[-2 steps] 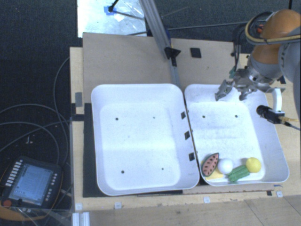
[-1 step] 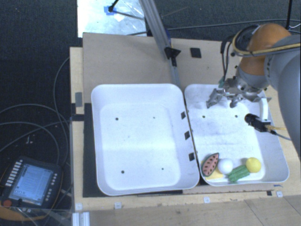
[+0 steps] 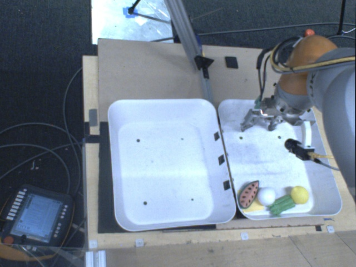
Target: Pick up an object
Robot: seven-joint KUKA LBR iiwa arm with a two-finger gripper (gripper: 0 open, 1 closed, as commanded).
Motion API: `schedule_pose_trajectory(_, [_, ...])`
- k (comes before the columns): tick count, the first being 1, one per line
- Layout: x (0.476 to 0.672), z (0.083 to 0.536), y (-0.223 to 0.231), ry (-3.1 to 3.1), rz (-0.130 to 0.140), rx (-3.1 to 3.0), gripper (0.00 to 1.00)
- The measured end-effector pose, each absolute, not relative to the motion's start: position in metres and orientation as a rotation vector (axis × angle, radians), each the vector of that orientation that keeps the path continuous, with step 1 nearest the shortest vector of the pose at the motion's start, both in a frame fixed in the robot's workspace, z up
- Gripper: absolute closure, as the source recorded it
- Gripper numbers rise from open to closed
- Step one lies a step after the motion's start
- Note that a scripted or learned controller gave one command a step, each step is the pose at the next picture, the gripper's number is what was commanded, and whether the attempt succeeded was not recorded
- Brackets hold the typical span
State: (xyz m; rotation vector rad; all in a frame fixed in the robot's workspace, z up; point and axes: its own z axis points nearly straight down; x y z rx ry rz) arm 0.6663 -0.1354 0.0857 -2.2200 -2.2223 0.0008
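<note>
Toys cluster along the near edge of the right bin (image 3: 328,196): a watermelon slice (image 3: 248,193), a white ball (image 3: 266,196), a green toy (image 3: 282,203), a yellow lemon-like ball (image 3: 300,194), and a pale yellow piece (image 3: 253,207) partly hidden under the slice and ball. All 5 lie close together, several touching. Just left sits the left bin (image 3: 161,160), its rim meeting the right one's.

At the far end of the right bin, the gripper (image 3: 259,122) hangs over bare white floor, well apart from the toys. Its 2 fingers (image 3: 246,124) are spread, and nothing sits between them. Behind it, the grey arm (image 3: 334,104) comes in from the right, bending down at the orange band (image 3: 306,57). A black cable connector (image 3: 295,147) lies beside the arm, over the bin.
</note>
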Motion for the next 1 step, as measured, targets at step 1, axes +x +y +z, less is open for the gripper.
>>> schedule_pose_trajectory(1, [0.6675, 0.0981, -0.1355, -2.225, -0.003, -2.222, 1.0])
